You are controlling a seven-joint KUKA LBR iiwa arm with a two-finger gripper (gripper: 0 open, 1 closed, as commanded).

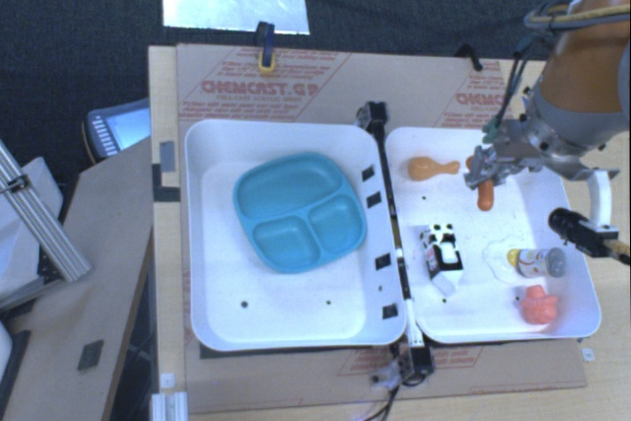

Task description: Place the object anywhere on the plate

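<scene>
A blue three-compartment plate (296,210) lies in the left bin (212,311). Over the back of the right bin (582,315), my gripper (483,180) is shut on a small orange object (484,199). The object hangs upright from between the fingers, just above the bin floor. The plate is well to the gripper's left, across the divider between the two bins.
In the right bin lie an orange drumstick-shaped toy (432,169) just left of the gripper, a black-and-white box (443,254), a small yellow-and-grey item (533,261) and a pink toy (538,305). A black clip rail (386,212) runs between the bins.
</scene>
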